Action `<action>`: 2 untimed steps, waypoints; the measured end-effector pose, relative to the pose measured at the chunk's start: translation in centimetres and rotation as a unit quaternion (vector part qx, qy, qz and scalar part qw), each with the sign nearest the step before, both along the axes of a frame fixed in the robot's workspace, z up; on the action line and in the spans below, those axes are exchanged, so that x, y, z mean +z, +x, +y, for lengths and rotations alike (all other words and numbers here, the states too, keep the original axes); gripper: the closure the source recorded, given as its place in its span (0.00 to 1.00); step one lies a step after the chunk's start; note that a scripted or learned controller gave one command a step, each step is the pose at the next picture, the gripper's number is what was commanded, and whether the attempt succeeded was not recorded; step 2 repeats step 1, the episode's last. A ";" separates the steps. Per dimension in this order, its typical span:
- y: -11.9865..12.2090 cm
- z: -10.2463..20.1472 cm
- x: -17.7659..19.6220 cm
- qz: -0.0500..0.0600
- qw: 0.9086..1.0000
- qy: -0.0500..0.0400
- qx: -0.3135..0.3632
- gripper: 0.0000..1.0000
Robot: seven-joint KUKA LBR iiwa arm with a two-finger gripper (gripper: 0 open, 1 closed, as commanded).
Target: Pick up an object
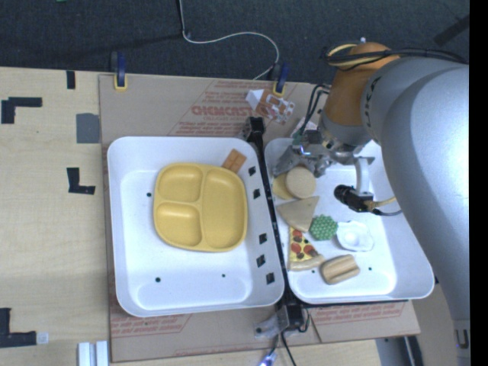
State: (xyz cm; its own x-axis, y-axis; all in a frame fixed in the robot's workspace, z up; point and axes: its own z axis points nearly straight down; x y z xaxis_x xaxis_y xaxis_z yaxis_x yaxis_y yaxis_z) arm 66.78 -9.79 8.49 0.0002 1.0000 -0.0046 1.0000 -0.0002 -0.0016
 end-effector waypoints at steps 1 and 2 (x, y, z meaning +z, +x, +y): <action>0.0 0.2 0.9 0.000 1.000 0.002 0.001 1.00; 0.0 0.2 0.9 0.000 1.000 0.002 0.001 1.00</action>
